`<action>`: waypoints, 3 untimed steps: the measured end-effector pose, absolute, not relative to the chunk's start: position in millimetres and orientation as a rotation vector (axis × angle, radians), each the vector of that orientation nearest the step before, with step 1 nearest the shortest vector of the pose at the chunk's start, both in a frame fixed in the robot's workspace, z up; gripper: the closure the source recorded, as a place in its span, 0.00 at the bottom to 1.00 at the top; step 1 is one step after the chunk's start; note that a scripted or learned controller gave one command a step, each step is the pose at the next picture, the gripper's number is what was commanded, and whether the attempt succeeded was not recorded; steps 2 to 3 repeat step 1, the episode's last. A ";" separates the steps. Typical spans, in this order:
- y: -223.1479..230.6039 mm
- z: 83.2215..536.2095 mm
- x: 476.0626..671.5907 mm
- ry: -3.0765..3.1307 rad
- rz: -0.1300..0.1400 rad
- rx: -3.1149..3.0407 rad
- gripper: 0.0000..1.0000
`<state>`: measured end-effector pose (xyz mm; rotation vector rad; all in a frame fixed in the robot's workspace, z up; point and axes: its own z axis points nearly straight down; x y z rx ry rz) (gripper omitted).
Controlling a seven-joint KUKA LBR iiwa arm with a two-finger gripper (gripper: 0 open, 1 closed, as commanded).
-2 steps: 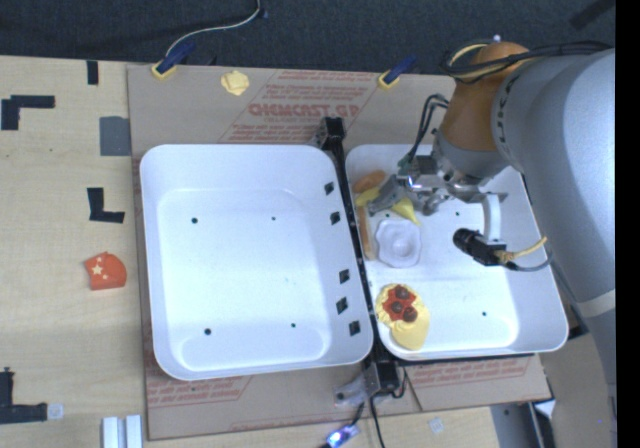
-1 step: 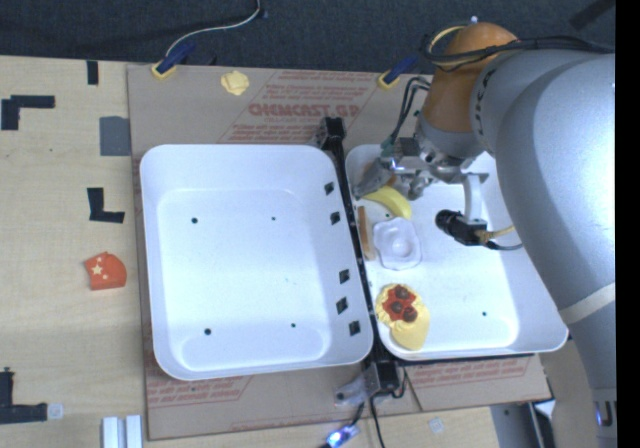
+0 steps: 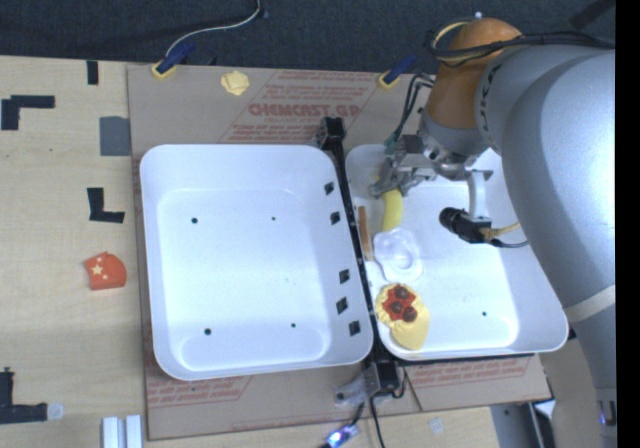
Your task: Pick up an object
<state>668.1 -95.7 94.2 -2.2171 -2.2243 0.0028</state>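
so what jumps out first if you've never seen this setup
The big grey arm with its orange band fills the right side, its gripper down in the right bin just above a yellow object. Below that lie a clear plastic piece and a yellow toy with dark red spots. An orange-red piece sits on the bench at far left.

two bins are sitting side by side on a board (image 3: 290, 106). taking the right bin (image 3: 500, 336) as landmark: the left bin (image 3: 240, 256) is lying just to its left. inside it, along its left wall, a banana (image 3: 392, 208) is lying farthest back, a clear cup (image 3: 397, 251) before that, a tart (image 3: 403, 314) nearest the front. the gripper (image 3: 398, 176) is hanging over the banana's far end.
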 end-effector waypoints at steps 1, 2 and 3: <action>-19.2 190.6 608.5 -2.232 -0.010 -2.214 1.00; -19.2 190.6 608.5 -2.232 -0.010 -2.214 1.00; -19.2 190.6 608.5 -2.232 -0.010 -2.214 1.00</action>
